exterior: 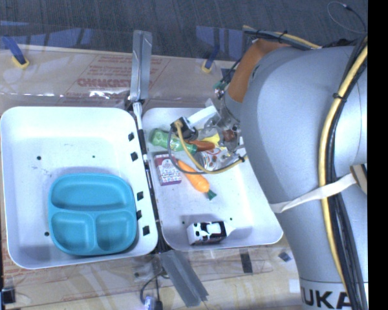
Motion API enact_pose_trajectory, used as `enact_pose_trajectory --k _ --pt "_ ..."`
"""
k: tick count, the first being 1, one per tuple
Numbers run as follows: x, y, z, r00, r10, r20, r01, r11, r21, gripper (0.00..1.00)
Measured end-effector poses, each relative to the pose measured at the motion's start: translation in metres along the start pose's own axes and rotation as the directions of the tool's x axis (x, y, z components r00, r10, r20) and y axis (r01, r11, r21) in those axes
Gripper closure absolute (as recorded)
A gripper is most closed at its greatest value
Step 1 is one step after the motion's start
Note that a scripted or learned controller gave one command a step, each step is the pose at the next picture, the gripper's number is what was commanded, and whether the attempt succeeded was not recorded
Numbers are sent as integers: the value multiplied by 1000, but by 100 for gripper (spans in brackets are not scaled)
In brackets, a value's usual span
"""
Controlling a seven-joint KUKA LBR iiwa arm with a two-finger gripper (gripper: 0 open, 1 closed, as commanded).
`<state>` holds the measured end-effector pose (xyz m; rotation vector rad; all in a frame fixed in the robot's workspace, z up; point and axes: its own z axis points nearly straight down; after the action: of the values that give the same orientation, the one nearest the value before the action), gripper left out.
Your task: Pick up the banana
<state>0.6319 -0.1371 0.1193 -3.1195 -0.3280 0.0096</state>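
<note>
The gripper (209, 144) is low in the right bin (258, 228), near its far middle, under the grey wrist and orange band. A small yellow patch, which looks like the banana (211, 138), shows right beside the gripper, and the rest of it is hidden by the gripper body and cables. I cannot tell whether the gripper touches it.
In the right bin an orange carrot (194, 178) lies just in front of the gripper, with a green item (160, 138) to its left, a dark red card (167, 170) and a black-and-white toy car (206, 232) near the front. The left bin (26, 128) holds a blue divided tray (90, 213).
</note>
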Motion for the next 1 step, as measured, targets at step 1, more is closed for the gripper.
enact_pose_trajectory --k 1 --pt "-6 53 -89 1000 0 -4 0 1000 -2 0"
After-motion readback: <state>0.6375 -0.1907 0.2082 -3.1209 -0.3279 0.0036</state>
